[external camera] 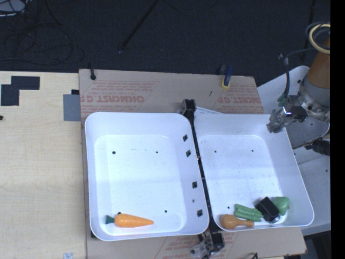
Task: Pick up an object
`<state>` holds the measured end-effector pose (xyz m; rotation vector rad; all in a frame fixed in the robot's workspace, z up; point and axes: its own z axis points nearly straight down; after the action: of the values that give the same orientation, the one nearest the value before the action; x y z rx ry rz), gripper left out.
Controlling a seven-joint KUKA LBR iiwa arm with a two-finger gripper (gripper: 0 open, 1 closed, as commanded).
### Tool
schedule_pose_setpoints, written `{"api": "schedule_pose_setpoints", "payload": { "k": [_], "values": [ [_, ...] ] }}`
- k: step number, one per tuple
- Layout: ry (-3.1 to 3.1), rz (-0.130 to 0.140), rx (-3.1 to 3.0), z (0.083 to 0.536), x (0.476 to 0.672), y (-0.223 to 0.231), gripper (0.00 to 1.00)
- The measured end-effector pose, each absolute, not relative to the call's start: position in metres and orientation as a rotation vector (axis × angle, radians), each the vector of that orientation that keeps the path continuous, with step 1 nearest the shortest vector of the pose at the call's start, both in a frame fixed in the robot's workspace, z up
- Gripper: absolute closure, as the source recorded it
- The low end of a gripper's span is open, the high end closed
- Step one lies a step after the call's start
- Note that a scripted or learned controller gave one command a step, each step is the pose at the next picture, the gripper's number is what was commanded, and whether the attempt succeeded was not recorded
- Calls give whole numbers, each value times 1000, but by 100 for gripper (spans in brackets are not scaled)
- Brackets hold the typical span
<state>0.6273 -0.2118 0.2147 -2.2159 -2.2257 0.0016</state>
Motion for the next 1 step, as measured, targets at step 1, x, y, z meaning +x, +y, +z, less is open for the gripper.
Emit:
{"api": "schedule_pose_setpoints", "payload": {
  "k": [1],
  "values": [
    [-2231,-8,-2217,306,613,-141,100]
  ]
}}
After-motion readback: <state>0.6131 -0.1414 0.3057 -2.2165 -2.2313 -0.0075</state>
